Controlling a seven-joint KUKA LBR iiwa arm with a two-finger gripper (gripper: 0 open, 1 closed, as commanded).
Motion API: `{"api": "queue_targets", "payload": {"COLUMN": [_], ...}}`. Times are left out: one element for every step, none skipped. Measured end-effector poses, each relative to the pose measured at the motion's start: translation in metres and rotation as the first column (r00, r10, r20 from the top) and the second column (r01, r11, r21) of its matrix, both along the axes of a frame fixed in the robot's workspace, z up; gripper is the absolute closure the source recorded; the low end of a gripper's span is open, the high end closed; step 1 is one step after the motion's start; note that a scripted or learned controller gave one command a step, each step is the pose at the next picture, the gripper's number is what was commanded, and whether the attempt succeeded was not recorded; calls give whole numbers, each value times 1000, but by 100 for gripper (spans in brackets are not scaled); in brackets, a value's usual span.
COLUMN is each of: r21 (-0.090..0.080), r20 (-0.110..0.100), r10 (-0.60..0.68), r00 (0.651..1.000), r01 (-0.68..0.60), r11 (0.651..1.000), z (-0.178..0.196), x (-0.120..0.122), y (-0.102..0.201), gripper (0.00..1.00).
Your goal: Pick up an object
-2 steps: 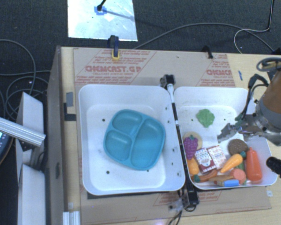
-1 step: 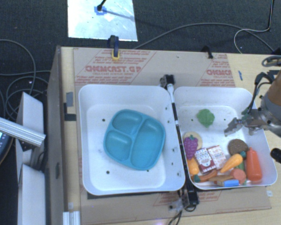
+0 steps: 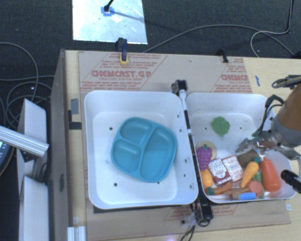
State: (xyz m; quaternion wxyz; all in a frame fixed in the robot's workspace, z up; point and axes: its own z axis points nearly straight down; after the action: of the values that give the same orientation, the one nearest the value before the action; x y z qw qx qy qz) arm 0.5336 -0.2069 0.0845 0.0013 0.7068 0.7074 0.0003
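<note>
End effector (image 3: 254, 145) hovers touching the brown toy (image 3: 247, 157), carrot (image 3: 249, 173) just below.

Position: the one camera stood fixed above the bench (image 3: 155, 64).
Direction: it looked down at a slant on the left bin (image 3: 98, 134) and the right bin (image 3: 241, 102).
Distance: far enough to include both bins and the floor behind.

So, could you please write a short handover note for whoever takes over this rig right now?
Gripper: low in the right bin, over the toy pile; nothing visibly held.
Things: pile at the bin's near end includes grapes, two small cartons and a carrot; green piece lies apart. Blue divided plate sits in the left bin.
Done: no pick yet.
Left: grasp and lift one object.
</note>
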Motion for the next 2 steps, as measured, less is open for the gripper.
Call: {"api": "queue_targets", "payload": {"r21": [-1,-1], "r20": [4,4], "r10": [1,1], "r00": [1000,1000], "r01": [-1,-1], "r11": [1000,1000], "z": [12,12], "x": [1,1], "y": [0,0], "gripper": [100,0]}}
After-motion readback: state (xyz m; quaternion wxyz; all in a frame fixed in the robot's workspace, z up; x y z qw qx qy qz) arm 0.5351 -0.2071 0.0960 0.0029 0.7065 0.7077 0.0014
